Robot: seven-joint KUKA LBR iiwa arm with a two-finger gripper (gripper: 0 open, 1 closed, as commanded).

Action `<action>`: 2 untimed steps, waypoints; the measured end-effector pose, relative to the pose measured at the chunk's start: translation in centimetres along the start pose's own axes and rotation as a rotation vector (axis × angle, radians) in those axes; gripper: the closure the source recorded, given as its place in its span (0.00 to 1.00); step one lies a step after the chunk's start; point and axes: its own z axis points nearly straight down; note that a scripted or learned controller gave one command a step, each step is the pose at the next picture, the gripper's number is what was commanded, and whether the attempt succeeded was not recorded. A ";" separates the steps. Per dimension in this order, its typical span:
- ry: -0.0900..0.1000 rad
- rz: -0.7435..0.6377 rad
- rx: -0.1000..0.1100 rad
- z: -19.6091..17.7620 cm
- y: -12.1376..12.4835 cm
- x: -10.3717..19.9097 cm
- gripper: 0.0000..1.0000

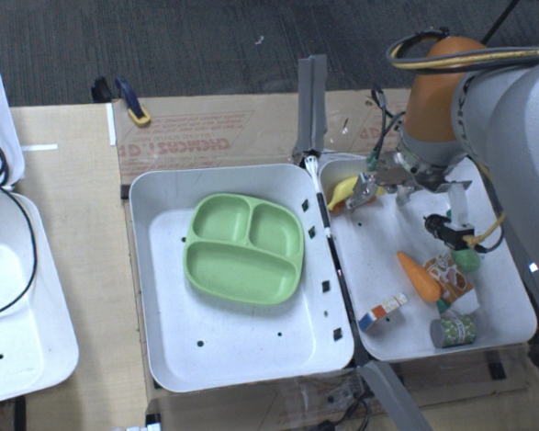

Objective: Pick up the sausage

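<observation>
Gripper (371, 190) sits low at far-left of the right bin (508, 331), just beside the banana (341, 192). Open or closed: can't tell. Sausage (450, 278) looks like the brownish piece near-right, touching the carrot (419, 276); ID unsure.

Mirrored, unreadable print on cardboard (210, 131)

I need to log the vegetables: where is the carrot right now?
The carrot lies in the right bin, near its middle, slanting toward the front right. A red packet touches its right side, and a small coloured block sits just in front-left.
</observation>
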 end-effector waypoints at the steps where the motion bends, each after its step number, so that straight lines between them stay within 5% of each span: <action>1: 0.000 0.000 0.000 0.0 0.0 0.0 0.00; 2: 0.001 0.036 0.001 0.0 0.0 0.0 0.00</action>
